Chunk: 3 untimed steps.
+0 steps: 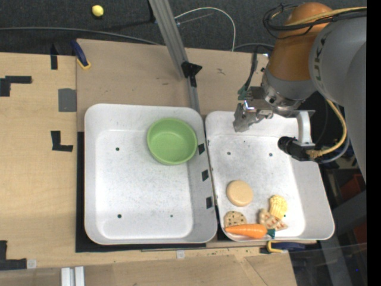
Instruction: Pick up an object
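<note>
My gripper (245, 121) hangs over the far edge of the right bin (309, 177), with nothing seen between its fingers. At the near end of that bin lie a round tan cookie (239, 192), a darker cracker (234, 218), an orange carrot (249, 231) and a yellow corn piece (277, 206) beside some small tan bits (271, 220). All of these sit well in front of the gripper. A green bowl (172, 140) rests at the far right of the left bin (107, 177).
A grey pole (171, 34) slants from the top down to the gap between the bins. The arm's orange band (294, 46) and cables take up the upper right. A small yellow ball (97, 10) lies on the dark floor beyond the bench.
</note>
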### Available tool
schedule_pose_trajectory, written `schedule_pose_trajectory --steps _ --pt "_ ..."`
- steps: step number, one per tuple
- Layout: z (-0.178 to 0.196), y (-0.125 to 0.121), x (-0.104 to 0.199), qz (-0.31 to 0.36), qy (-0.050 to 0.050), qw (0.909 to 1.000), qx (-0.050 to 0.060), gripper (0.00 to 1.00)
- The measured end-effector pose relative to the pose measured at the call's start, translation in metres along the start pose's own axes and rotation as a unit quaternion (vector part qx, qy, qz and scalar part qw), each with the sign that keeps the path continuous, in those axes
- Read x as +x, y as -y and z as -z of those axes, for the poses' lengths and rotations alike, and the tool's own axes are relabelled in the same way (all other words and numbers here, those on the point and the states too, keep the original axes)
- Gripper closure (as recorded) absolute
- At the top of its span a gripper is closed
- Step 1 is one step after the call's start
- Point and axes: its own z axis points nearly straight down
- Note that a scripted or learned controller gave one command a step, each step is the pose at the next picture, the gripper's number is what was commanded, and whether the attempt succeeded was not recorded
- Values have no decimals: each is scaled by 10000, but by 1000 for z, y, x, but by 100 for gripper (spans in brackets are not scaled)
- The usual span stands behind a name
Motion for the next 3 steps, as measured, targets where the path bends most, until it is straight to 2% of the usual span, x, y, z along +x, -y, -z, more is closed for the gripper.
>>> schedule_pose_trajectory --steps 3 --pt "4 -18 147 -3 -1 10000 -8 100"
